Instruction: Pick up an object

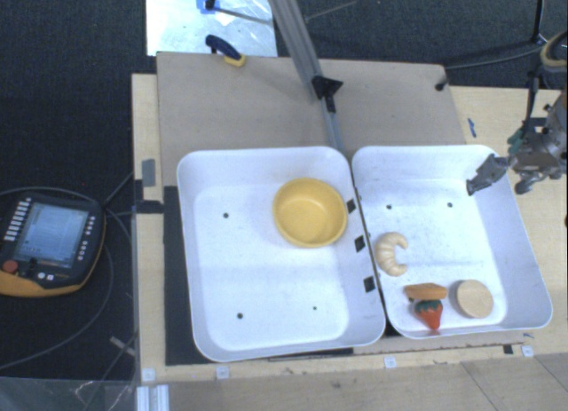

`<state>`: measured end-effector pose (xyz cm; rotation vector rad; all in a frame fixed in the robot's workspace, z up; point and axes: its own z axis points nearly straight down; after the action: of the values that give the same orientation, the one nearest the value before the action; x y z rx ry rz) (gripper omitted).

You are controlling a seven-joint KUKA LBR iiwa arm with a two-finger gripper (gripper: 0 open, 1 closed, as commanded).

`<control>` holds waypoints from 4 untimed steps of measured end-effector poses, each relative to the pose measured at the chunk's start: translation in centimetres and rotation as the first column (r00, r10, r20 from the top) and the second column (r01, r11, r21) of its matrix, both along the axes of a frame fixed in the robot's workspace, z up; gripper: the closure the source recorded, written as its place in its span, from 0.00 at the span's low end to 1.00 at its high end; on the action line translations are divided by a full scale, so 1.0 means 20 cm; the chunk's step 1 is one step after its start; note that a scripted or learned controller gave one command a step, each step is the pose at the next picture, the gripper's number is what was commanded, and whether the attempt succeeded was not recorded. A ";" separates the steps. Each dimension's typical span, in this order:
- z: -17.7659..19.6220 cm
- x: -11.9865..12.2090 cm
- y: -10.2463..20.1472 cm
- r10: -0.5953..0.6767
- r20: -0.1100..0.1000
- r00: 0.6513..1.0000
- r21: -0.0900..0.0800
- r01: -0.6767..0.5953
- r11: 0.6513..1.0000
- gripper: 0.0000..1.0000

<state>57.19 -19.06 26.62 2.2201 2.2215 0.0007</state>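
The objects on offer lie in two shallow white plastic bins, and none of them is between the jaws. Going from the left: the left white bin (213, 312) holds a round yellow bowl (309, 212), upright, in its upper right part near the wall shared with the neighbouring bin. It is plain yellow, with a thick rim and a slightly darker inside.

The right white bin (524, 267) holds the rest. A pale cream croissant-shaped toy (391, 252) lies near that bin's left wall, curved like a crescent with its opening toward the left. Below it and to the right, close to the bin's lower wall, is a small flat orange-brown piece (426, 291), and touching its lower edge a small red toy with a green end (430, 313), possibly a strawberry or pepper; its exact shape is too small to tell. Just beside these, to the right, lies a round flat tan disc (473, 298), like a biscuit or wooden puck.

The grey two-finger gripper (506, 178) sits over the upper right corner of the right bin, at that bin's rim, well apart from every object. Its two dark fingers are spread apart with nothing between them, one tip (485, 175) pointing left into the bin and the other further right near the rim. The croissant and the cluster of small pieces lie lower in the view and to the left of the jaws; the yellow bowl is farther left still, in the other bin.
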 end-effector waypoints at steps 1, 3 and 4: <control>-0.21 0.01 0.00 0.000 -0.003 1.000 0.001 0.000 1.000 0.00; -0.71 -0.07 0.01 -0.001 -0.005 1.000 0.001 0.001 1.000 0.00; -0.65 -0.07 0.01 0.000 0.001 1.000 0.000 0.000 1.000 1.00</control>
<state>55.88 -18.84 13.70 2.2200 2.2204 0.0015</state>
